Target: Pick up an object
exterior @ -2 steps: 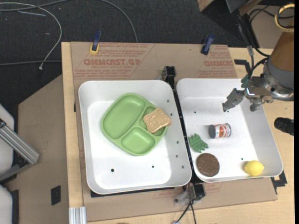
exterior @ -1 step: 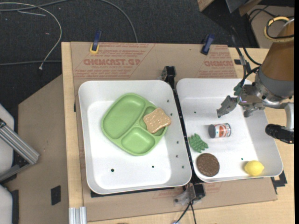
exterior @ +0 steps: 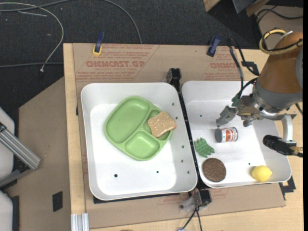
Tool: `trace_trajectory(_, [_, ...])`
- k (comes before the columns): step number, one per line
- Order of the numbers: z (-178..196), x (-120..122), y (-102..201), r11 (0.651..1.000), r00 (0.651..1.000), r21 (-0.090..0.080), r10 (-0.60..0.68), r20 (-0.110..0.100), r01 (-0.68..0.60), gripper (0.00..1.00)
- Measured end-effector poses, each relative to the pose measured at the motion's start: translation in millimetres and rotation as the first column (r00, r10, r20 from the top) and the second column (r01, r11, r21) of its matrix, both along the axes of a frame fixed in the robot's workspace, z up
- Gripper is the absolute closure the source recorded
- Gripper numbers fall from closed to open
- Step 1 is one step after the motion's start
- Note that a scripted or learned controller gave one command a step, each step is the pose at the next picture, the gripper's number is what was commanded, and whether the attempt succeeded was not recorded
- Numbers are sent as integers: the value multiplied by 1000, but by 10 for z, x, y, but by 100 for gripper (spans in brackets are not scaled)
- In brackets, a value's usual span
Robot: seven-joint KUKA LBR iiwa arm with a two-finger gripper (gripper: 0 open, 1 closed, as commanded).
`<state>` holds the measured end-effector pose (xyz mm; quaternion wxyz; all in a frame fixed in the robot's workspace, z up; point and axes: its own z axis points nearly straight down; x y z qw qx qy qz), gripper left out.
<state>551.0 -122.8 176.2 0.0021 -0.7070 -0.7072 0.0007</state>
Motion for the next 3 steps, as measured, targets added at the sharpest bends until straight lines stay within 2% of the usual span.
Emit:
trace_trajectory(1, [-421,18,24,1000,1000,0,0,-1,0,0])
trace_trajectory(2, [-289,29,21,1000,1000,0,-1,4,1,100])
trace_trajectory(3, [233,67,125,1000,1000,-3,2,10,-2,100])
